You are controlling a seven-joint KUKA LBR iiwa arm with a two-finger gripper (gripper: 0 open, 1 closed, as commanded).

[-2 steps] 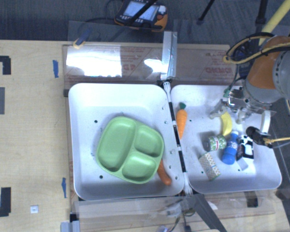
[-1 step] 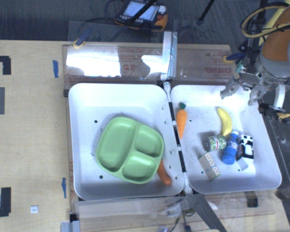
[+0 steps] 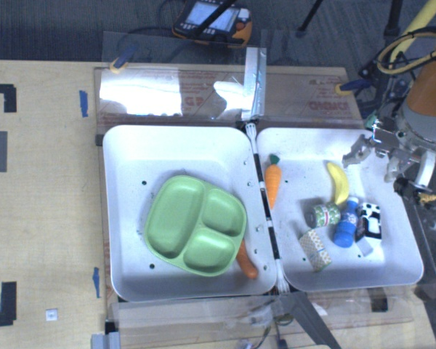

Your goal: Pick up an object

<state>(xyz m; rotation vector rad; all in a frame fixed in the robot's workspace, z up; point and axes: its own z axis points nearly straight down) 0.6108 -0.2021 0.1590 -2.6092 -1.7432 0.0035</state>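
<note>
Nothing lifted yet, as far as the view shows; every object lies in a bin, so the whole pick is judged to be ahead: choose, descend, close, raise.

Left bin (image 3: pixel 123 195): a green divided plate (image 3: pixel 195 224) takes up most of the floor, tilted a little across the middle. An orange piece (image 3: pixel 246 262) pokes out from under its lower right edge, against the bin wall. Wide and flat, the plate looks a poor candidate for a two-finger pinch.

At the divide between the bins: a toy carrot (image 3: pixel 272 182) with a green top lies lengthwise just inside the right bin (image 3: pixel 400 267), close to its left wall. It is well apart from the rest, so likely the clearest target, though the wall may crowd one finger.

Right bin, centre: a tight cluster. A patterned roll (image 3: pixel 324 214) sits beside a blue bottle (image 3: pixel 346 227), a banana (image 3: pixel 338 183) just above them, a grey checked block (image 3: pixel 316 249) below, a black-and-white item (image 3: pixel 370 220) touching the bottle on its right. Neighbours touching here could be dragged or knocked in a grab.

Right edge: the gripper (image 3: pixel 381 158) hangs over the bin's upper right corner, above and right of the banana, nothing between its jaws. Whether the jaws are spread or pressed together I cannot tell from this angle. Cables and the orange band of the arm (image 3: pixel 427 100) are above it.
</note>
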